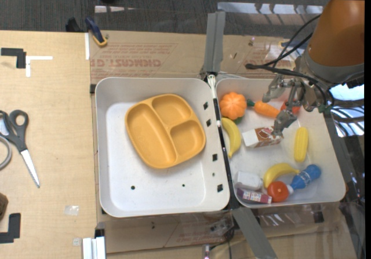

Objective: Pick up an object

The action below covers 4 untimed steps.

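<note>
The tabletop [40, 107] is pale wood over grey carpet. Well left of the claw [285, 120] sits a yellow tray [165, 130] in its bin [116, 188]. The claw hangs low, likely aiming; I cannot tell its state. Just left beneath it lies a carton [261, 136].

You have two bins: the left bin [110, 194] and the right bin [333, 194]. The left one holds one plate [165, 130]. In the right one you can count two bananas [232, 136] [279, 172], one pumpkin [233, 105], one carrot [266, 109], one corn cob [301, 143], one small carton [261, 137], one tomato [278, 191] and one blue bottle [305, 177]. On the desk [46, 113] to the left lies one pair of scissors [22, 145].
</note>
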### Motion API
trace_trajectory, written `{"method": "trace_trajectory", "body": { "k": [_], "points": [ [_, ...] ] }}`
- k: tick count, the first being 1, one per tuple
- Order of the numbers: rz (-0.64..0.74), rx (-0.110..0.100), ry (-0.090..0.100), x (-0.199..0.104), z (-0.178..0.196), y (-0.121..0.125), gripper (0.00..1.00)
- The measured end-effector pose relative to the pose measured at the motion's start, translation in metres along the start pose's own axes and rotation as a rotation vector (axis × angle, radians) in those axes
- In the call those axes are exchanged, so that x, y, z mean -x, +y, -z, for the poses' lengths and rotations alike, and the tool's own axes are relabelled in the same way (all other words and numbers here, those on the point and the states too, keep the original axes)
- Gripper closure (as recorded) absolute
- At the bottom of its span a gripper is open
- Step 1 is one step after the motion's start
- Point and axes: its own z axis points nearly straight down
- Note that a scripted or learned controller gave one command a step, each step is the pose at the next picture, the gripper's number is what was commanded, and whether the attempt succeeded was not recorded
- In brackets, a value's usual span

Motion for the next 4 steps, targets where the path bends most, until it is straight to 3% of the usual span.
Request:
{"method": "trace_trajectory", "body": {
  "k": [1, 2, 3, 4],
  "points": [
    [-0.279, 0.0, -0.019, 0.015, -0.105, -0.029, 0.0],
    [-0.335, 0.006, -0.017, 0.003, -0.115, -0.037, 0.0],
    [-0.338, -0.001, -0.003, -0.088, -0.128, -0.069, 0.0],
    [-0.335, -0.002, -0.007, -0.087, -0.119, -0.068, 1.0]
  ]
}}
